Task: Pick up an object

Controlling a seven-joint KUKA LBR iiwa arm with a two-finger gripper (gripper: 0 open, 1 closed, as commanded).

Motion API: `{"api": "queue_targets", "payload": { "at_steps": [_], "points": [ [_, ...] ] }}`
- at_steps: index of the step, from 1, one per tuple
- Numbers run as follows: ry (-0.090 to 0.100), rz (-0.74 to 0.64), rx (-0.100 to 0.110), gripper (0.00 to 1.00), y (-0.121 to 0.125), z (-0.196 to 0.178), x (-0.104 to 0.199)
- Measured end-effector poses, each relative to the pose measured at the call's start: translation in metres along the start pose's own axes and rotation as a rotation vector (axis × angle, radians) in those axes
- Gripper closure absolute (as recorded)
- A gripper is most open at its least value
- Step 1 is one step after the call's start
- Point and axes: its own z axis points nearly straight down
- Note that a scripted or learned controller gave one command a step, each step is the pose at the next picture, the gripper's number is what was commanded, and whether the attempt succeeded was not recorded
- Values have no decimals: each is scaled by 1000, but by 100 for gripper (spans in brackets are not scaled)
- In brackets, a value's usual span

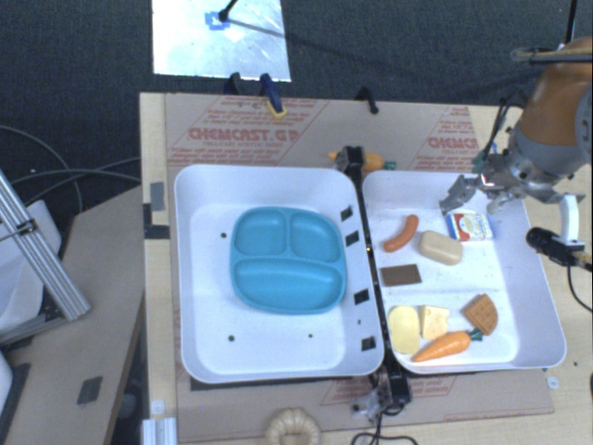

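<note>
Small white carton (470, 224) – red and blue print – beneath gripper (477, 193), its 2 fingers spread, nothing between.

Dark carpet floor (74, 63) surrounds the counter (278, 123), a brown board printed with red lettering. At 11 o'clock lies a shiny metal sheet (220, 24); at 8 o'clock, an aluminium frame rail (37, 258).
</note>
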Motion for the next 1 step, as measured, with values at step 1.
{"api": "queue_targets", "payload": {
  "at_steps": [1],
  "points": [
    [0, -4, 0, 0, 3, 61, 5]
  ]
}}
